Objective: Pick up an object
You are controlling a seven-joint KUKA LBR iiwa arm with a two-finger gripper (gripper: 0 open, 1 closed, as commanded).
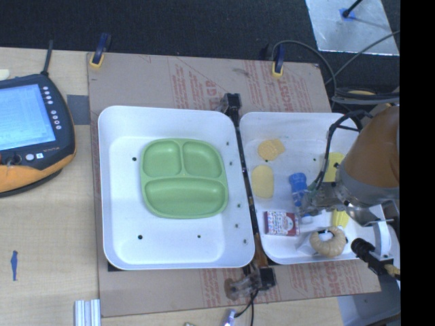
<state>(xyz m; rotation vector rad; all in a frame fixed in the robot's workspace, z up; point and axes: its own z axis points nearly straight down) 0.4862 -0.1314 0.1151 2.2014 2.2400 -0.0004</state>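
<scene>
From the overhead camera, the gripper [307,206] is low in the right bin [299,124], its tip just below a small blue object [297,183] and seemingly touching it. Whether it is released or clenched I cannot tell; the wrist hides the tip. Just below-left of the gripper lies a red-and-white packet [281,223], and below it a tan ring-shaped piece [327,242]. Two yellow pieces [263,180] sit further to its left, toward the bin wall. Far to its left, the left bin [119,182] holds a green divided plate [183,178]. This looks like the descent-and-grasp step; next it must close firmly on the blue object, then lift straight up.
</scene>
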